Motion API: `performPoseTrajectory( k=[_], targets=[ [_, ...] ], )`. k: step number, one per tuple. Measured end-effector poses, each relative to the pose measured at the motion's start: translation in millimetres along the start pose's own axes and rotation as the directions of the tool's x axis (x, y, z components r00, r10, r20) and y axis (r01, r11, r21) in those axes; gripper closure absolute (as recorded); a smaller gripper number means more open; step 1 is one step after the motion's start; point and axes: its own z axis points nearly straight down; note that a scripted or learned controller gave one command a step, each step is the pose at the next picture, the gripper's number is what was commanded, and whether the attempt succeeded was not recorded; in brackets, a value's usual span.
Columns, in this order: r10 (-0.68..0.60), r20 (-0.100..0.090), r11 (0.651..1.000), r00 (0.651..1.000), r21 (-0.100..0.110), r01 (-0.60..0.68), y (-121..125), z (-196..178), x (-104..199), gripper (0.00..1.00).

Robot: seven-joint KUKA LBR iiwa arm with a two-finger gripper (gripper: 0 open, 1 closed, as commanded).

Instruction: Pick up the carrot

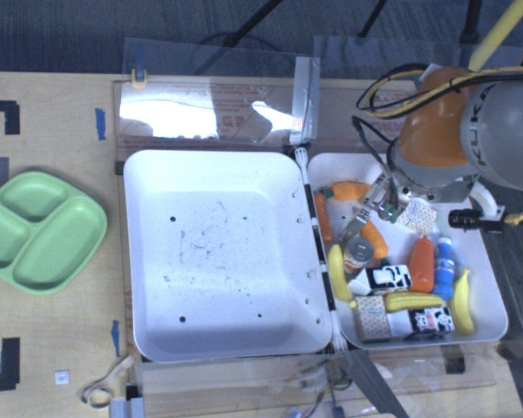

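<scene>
Crowded right bin (492,320), with carrot (372,236) hemmed among bottles and bananas (399,301); left bin (157,181) roomy. Gripper (366,218) over carrot, grip impossible to tell.

Left of the shallow white right-hand bin (497,316) that holds the orange carrot (374,237), yellow plastic bananas (411,302) and a red bottle (422,264) lies the second white bin (218,251), and farther left on the wooden counter (52,129) sits a green divided plate (42,231).
</scene>
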Motion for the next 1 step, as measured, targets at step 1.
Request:
performPoseTrajectory(
  k=[1],
  targets=[
    [0.015,0.001,1.0,1.0,0.0,-0.015,-38.1,-14.6,26.9,0.0]
  ],
)
